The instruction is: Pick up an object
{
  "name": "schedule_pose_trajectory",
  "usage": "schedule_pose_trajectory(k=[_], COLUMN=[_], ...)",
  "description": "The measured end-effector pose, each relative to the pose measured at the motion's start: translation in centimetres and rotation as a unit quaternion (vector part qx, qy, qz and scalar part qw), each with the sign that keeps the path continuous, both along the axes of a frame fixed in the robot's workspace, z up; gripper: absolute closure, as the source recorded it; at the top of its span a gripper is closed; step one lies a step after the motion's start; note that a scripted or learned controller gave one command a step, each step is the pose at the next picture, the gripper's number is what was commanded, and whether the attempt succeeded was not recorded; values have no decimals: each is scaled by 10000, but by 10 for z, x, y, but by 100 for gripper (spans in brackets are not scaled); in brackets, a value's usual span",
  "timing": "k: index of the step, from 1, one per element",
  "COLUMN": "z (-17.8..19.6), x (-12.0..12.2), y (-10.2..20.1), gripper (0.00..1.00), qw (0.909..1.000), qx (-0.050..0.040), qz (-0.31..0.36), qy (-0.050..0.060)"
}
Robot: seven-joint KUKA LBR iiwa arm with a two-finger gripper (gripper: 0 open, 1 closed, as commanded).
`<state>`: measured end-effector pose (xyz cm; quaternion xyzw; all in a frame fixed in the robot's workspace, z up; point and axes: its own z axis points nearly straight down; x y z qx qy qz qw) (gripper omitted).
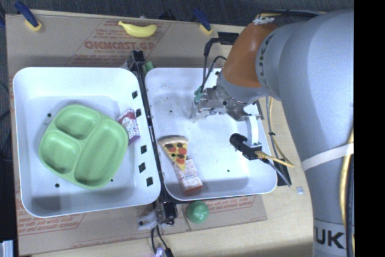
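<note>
Claw (pixel 200 106) low over the right bin (pixel 216 159), in its upper left part, above bare white floor. Apart or together: cannot tell from this angle. Nothing seen held.

Nearest thing, toward the front: pizza slice (pixel 175 150), flat on the bin floor just beside the wall between the bins, with a packet (pixel 190 176) touching its lower end. Probably light, stiff moulded plastic, thin and lying flat, so little to catch from above. Best taken across its width, coming well down onto the floor. Otherwise likely to skid on the smooth plastic. Packet likely soft and crinkly, perhaps easier to pinch.

Farther out, in the left bin (pixel 36 93): green tray (pixel 84 144), with a small wrapper (pixel 128 124) at its right edge. On the desk (pixel 283 213) behind the bins, a banana (pixel 138 28); in front of them, a green ball (pixel 197 211).
</note>
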<state>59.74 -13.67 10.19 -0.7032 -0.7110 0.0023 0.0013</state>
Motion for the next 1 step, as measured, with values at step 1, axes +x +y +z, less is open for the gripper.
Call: schedule_pose_trajectory(k=[1], z=[91], x=[-78], y=[-17], gripper=[100], qw=[10000], qx=[8], qz=[-37], qy=[-19])
